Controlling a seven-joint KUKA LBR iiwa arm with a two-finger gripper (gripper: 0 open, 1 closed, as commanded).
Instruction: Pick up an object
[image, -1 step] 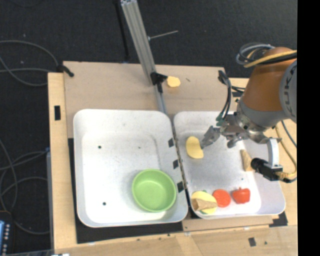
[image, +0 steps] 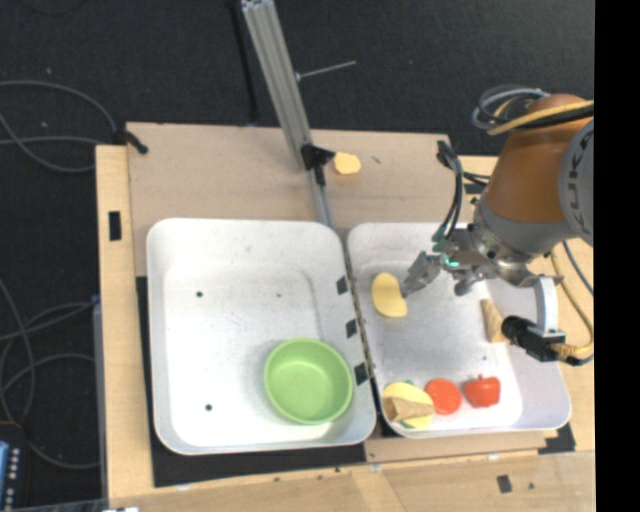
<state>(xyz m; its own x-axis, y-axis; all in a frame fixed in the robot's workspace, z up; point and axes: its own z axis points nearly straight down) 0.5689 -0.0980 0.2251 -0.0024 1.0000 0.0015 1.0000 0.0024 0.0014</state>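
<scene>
A pale yellow object (image: 388, 296) lies in the right bin (image: 520, 415) near its left wall. My gripper (image: 437, 276) hangs over the bin's upper middle, just right of that yellow object; its fingers look spread with nothing between them. Along the bin's front edge sit a yellow-and-tan object (image: 408, 404), an orange ball (image: 443, 395) and a red pepper-like object (image: 482, 391). A tan stick-like object (image: 490, 320) lies near the right wall, partly under the arm.
The left bin (image: 200, 290) holds a green bowl (image: 308, 380) at its front right. A small yellow object (image: 347, 163) lies on the bench behind the bins. A grey metal post (image: 285, 90) rises from between the bins.
</scene>
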